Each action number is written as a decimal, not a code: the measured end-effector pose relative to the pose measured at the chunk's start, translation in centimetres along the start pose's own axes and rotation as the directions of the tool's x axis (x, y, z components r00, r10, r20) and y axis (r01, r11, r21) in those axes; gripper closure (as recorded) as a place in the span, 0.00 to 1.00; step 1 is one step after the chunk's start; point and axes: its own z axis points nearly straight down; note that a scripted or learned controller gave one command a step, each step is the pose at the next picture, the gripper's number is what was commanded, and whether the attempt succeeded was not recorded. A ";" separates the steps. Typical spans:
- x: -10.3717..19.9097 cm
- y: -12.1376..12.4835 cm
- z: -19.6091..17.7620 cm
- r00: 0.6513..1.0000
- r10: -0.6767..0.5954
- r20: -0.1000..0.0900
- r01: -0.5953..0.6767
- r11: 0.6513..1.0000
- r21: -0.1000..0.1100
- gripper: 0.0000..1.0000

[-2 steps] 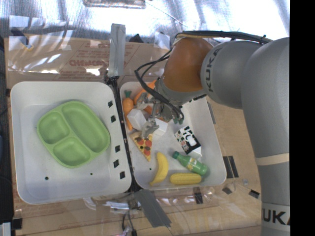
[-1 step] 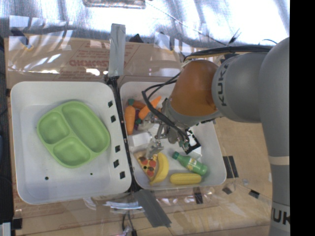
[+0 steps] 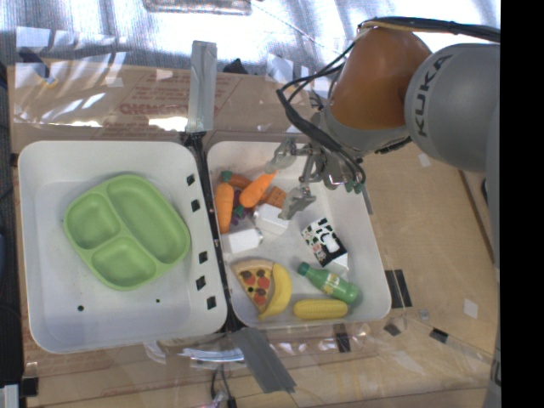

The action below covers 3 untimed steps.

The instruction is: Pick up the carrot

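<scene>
the carrot (image 3: 224,207) lies upright along the left wall of the right bin (image 3: 374,253), beside a second orange piece (image 3: 256,190). it looks like light, stiff, smooth plastic, likely slippery; pinching across its thick middle seems safest. the gripper (image 3: 299,195) hovers just right of it; whether the jaws stand apart, i cannot tell.

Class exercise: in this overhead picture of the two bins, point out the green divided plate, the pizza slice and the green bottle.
green divided plate (image 3: 127,229): camera view, on the ridge where its three compartments meet.
pizza slice (image 3: 254,282): camera view, middle of its topped face.
green bottle (image 3: 333,286): camera view, middle of its body.
</scene>
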 end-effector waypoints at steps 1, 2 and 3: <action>-3.1 -1.8 7.7 0.996 0.088 0.011 -0.088 0.996 0.000 0.00; -4.5 1.0 8.4 0.998 -0.061 0.013 0.061 0.998 0.006 0.00; -4.7 3.0 8.9 0.976 -0.219 0.012 0.219 0.976 0.002 0.00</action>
